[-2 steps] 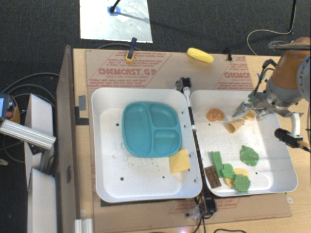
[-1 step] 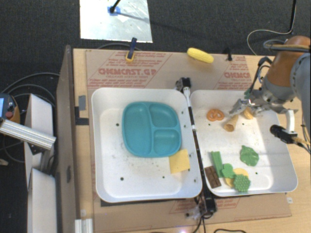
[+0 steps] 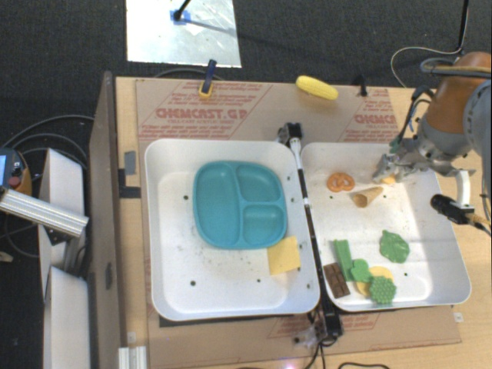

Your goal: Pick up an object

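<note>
Here the gripper (image 3: 387, 172), its state unreadable, hovers beside a tan cone (image 3: 367, 197) and orange pretzel (image 3: 340, 181).

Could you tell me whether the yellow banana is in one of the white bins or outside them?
Outside. The banana lies on the cardboard behind the right bin, beyond its far rim.
</note>
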You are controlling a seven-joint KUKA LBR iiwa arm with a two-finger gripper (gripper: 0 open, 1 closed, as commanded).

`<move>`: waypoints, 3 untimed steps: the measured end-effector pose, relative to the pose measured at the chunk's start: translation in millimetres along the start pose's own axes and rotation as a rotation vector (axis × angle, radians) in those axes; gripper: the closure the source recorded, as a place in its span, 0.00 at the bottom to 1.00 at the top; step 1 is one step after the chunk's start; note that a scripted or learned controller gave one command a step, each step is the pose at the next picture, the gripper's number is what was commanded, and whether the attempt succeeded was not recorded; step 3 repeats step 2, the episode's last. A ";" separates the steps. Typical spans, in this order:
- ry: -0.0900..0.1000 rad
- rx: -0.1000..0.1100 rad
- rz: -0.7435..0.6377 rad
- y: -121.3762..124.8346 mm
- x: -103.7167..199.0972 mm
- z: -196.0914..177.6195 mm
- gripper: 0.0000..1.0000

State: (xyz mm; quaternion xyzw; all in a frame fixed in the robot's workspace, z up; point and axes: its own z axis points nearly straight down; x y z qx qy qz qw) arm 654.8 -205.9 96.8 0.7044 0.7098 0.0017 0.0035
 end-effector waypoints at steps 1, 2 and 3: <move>0.004 0.012 0.007 -73.6 35.9 -64.6 1.00; 0.005 0.007 -0.002 -69.6 99.4 -69.1 1.00; 0.005 0.007 -0.002 -69.6 99.4 -69.1 1.00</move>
